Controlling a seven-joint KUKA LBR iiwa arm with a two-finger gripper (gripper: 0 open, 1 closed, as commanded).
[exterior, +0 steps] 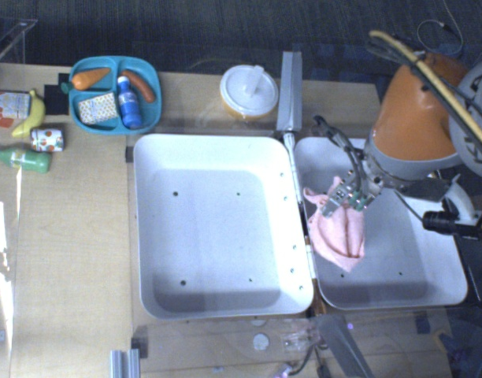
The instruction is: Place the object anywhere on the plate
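A crumpled pink cloth (pixel 335 235) lies against the left wall of the right white bin (pixel 430 282). My gripper (pixel 345 197) is directly over the cloth's upper end and touches or nearly touches it. The cloth rises to a small peak right under the gripper. The blue divided plate (pixel 155 94) sits on the bench at the back left, far from the gripper. It carries a toy carrot (pixel 91 78), a toy sausage (pixel 144 86), a small blue bottle (pixel 128 102) and a patterned square piece (pixel 95 109).
The left white bin (pixel 217 227) lies between the gripper and the plate. A lidded white cup (pixel 249 91) stands behind the bins. A banana (pixel 32 115), a small can (pixel 46 139), a green bottle (pixel 20 159) and a carton (pixel 9 104) crowd the far left of the bench.
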